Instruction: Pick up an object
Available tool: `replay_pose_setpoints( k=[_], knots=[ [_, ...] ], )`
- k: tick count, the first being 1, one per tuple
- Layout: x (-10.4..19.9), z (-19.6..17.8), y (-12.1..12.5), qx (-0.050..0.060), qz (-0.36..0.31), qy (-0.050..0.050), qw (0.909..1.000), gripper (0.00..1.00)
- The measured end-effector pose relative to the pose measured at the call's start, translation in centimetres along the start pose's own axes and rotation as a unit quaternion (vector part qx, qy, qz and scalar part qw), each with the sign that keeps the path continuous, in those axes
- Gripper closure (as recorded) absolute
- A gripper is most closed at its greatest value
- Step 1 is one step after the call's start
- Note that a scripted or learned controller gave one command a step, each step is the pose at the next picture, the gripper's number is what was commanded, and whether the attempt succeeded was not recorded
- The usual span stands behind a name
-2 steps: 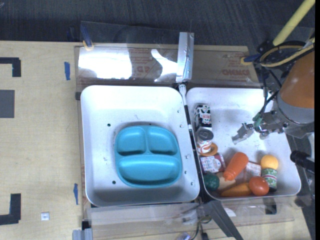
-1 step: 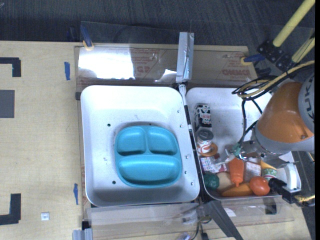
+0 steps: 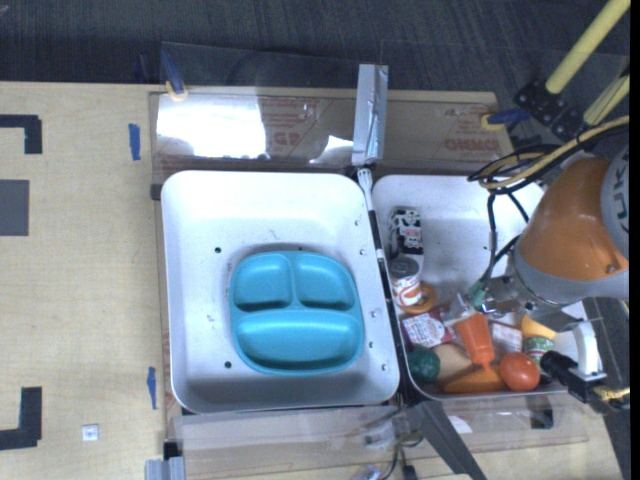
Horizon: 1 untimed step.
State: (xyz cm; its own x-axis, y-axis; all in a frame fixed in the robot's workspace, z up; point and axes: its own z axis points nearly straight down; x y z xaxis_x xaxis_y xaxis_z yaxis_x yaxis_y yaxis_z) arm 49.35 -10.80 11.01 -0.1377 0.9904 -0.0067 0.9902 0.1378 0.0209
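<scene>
The right bin (image 3: 450,203) holds a heap of small items along its near side. Among them are an orange bottle (image 3: 478,339), a red tomato (image 3: 519,371), a dark green round piece (image 3: 423,365), an orange carrot-like piece (image 3: 470,378) and a small can (image 3: 409,292). A black-and-white carton (image 3: 406,230) lies farther back. My gripper (image 3: 487,306) hangs low over the heap, just above the orange bottle. The orange wrist band (image 3: 570,233) and the grey wrist hide most of it.
The left bin (image 3: 190,268) holds a blue divided tray (image 3: 296,310) in its middle. A clear plastic sheet and a metal bracket (image 3: 369,113) stand behind the bins. Cables (image 3: 520,168) and a yellow rod (image 3: 595,30) run at the back right.
</scene>
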Motion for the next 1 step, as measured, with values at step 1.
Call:
replay_pose_setpoints(
  k=[1],
  knots=[
    [6.55, -9.46, 0.04, 0.007, 0.010, 0.004, 0.9999, 1.00]
  ],
)
